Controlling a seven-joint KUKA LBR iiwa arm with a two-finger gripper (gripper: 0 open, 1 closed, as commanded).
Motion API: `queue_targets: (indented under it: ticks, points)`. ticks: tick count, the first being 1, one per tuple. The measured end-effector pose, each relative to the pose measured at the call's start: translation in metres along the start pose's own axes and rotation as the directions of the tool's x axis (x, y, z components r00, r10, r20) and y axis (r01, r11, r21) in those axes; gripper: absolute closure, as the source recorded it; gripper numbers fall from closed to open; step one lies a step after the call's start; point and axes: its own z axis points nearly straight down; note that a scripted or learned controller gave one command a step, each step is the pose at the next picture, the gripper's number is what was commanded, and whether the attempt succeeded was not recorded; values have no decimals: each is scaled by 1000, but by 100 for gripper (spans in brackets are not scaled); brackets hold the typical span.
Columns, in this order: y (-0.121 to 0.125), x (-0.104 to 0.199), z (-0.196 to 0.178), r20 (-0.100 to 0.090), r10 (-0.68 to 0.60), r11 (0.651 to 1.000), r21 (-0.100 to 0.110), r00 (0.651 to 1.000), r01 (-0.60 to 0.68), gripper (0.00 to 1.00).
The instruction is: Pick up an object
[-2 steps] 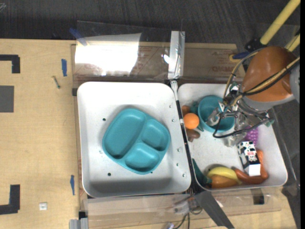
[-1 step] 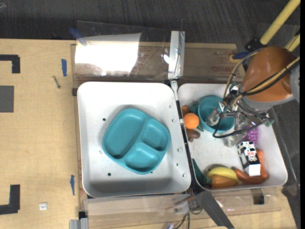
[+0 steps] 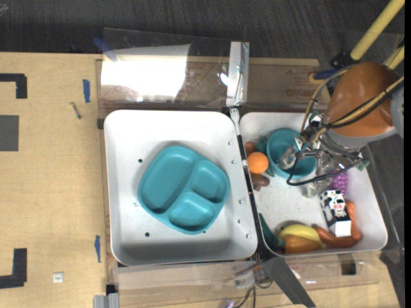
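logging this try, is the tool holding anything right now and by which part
Cannot be told. The tool sits at the rim of the teal cup in the right bin, but the view does not show anything between its fingers.

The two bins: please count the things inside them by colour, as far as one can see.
Teal: 2, the divided plate and the cup
Orange: 2, the ball and the carrot-like piece
Yellow: 1, the banana
Purple: 1, the grapes
Black and white: 1, the cow toy
Total: 7; other bits are unclear.

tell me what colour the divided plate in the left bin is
Teal blue divided plate, seen clearly in the camera view.
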Motion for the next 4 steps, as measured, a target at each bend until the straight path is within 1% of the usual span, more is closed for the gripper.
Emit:
queue_targets:
  ticks: [1, 2, 3, 4]
  points:
    - [-7, -5, -21, 20, 7, 1000, 24, 1000, -7, 100]
    - [-44, -40, -123, 0, 37, 999, -1, 999, -37, 100]
    - [-1, 9, -136, -9, 127, 992, -10, 992, -127, 100]
    - [26, -20, -14, -7, 204, 979, -8, 979, -204, 100]
